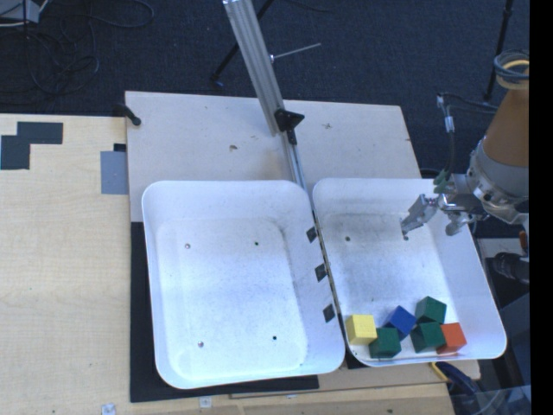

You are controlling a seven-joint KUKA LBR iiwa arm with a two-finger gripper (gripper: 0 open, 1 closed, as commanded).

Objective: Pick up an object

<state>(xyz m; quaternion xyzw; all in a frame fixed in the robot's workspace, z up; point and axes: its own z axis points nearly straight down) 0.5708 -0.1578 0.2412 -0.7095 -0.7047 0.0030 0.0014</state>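
left bin [173, 206]: white, shallow, on the surface [60, 258], touching the right bin along the middle
rail [259, 67]: grey metal bar, slanting from far down to the gap between bins
right bin [380, 232]: white, holds all blocks in its near right corner
yellow block [362, 328]: leftmost of the cluster
green blocks [385, 342]: three, mixed through the cluster
blue block [402, 319]: between yellow and far green
orange block [451, 337]: rightmost, by the bin rim
tool [432, 217]: over right bin's far right part, well apart from blocks, fingers spread wide, nothing between them
arm [505, 145]: enters from right
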